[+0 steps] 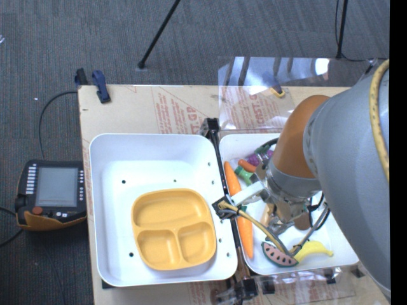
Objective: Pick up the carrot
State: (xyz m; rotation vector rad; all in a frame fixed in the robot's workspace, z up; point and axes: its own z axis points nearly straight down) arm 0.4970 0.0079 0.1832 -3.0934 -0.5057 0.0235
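The carrot (240, 213) lies along the left wall of the right bin (346, 254), its upper end near the divider and its lower end by the watermelon slice (278, 254). The pincer (283, 218) hangs low just beside it, but the arm hides it, so I cannot tell its state. Pressed against the wall, the carrot may slip away, or the pincer could catch the banana (313, 250) or cable.
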